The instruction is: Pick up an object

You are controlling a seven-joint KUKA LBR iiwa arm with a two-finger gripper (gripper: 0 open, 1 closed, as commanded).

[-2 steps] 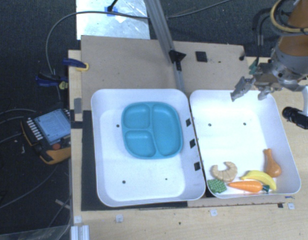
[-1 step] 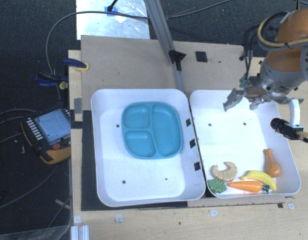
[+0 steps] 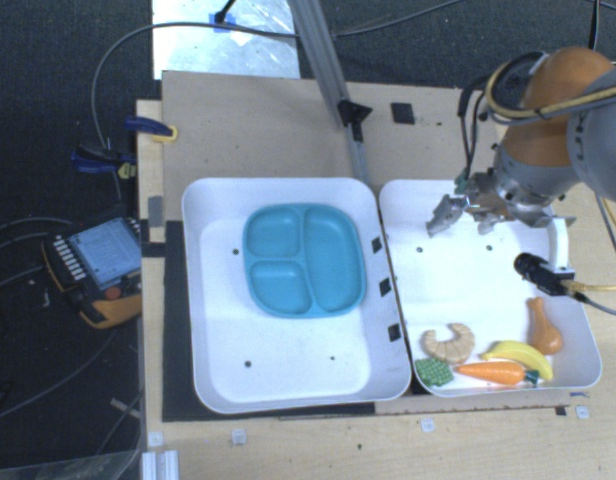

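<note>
Left bin (image 3: pixel 213 368) carries one light-blue plastic plate with three compartments (image 3: pixel 305 260), lying flat mid-bin. Right bin (image 3: pixel 408 213) has five toys bunched in its near corner, likely slid there: one tan croissant (image 3: pixel 448 342), one green leafy piece (image 3: pixel 434 372), one orange carrot (image 3: pixel 491 373), one yellow banana (image 3: pixel 518 354), one orange-brown drumstick (image 3: pixel 543 328). Grey two-finger gripper (image 3: pixel 450 215) hovers at the far side, fingers spread, nothing between them.

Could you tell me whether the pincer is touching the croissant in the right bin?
Apart. The camera view shows the pincer near the far end of the right bin, with bare white floor between it and the croissant by the near wall.
</note>
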